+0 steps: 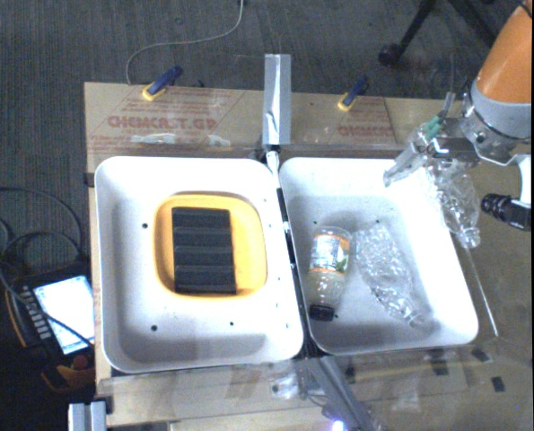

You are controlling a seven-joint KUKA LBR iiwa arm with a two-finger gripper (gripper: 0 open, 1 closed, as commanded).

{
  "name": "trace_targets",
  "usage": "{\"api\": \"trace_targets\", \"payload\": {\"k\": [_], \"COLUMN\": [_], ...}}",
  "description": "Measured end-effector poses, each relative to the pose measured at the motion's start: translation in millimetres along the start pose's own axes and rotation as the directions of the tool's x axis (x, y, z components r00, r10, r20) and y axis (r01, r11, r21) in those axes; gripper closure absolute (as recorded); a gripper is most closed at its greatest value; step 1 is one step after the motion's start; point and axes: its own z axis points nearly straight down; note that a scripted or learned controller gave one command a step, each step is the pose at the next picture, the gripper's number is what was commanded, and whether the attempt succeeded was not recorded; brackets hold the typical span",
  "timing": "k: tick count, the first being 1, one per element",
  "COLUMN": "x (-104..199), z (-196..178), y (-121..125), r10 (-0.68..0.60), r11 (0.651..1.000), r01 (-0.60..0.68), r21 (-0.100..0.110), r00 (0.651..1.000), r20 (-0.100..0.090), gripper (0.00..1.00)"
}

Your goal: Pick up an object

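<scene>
Tool [446, 164] hovering at right bin's [338, 335] 2 o'clock corner, clamping clear plastic [458, 203], bottle [328, 263] lying at bin's 8 o'clock.

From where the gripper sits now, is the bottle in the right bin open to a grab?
Probably yes: the bottle lies uncovered, with crumpled clear plastic beside it, not over it.

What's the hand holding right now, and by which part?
It cannot be told: a crumpled clear plastic piece hangs just below the hand over the right bin, but no grip shows.
</scene>
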Motion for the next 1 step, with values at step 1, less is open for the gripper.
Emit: {"api": "trace_targets", "payload": {"k": [1], "x": [50.2], "z": [124.5], "y": [40.0], "r10": [0.034], "r11": [0.999], "r01": [-0.034], "r21": [0.002], "r00": [0.999], "r20": [0.001], "gripper": [0.00]}}
